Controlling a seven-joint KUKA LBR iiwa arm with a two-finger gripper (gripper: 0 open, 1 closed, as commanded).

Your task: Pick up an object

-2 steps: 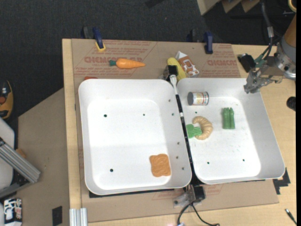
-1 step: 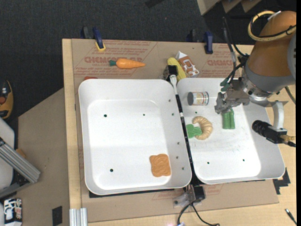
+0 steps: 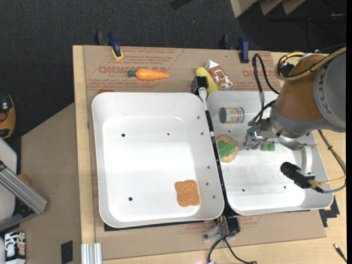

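Nearest the camera, at the lower part of the left bin (image 3: 110, 164), an orange waffle-like piece (image 3: 187, 193) lies flat on the white floor, close to the wall shared with the right bin (image 3: 264, 199). A black part of the arm's tooling (image 3: 297, 176) hangs over the right bin's near half.

Further up, a round sandwich-like toy with a green top (image 3: 226, 148) rests in the right bin, just beside the dividing wall. The jaws (image 3: 256, 139) are low over the middle of the right bin, just right of that toy, below the arm's orange band (image 3: 300, 95). A small green thing (image 3: 268, 145) shows right beside the metal parts there; whether the jaws are apart or together, and whether anything sits between them, cannot be told from this angle.

Beyond, a small can (image 3: 232, 115) lies on its side near the right bin's far wall.

Farthest back, on the cardboard-covered bench (image 3: 82, 92) behind the bins, a toy carrot (image 3: 148, 75) lies on its side, and a yellow banana-like toy (image 3: 204, 77) sits touching a brown-and-white packet (image 3: 221, 78) near the bins' junction. Two blue clamps (image 3: 114, 43) grip the bench's far edge.
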